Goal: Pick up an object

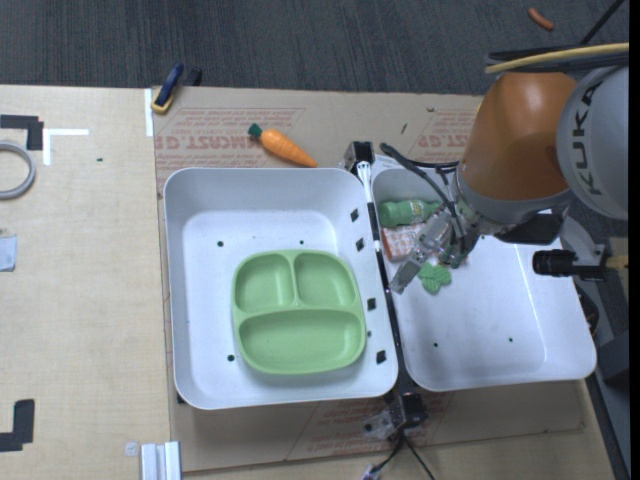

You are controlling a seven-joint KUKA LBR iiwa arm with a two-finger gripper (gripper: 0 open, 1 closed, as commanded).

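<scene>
Lying near the right bin's (560, 358) left wall, the bottle (405, 211) pointed its cap right, long axis crosswise. The arm (520, 138) slanted down-left; fingers (425, 258) apart over a green toy (434, 279).

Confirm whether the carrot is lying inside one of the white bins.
No. The carrot lies on the cardboard behind the left bin, outside its rim.
</scene>
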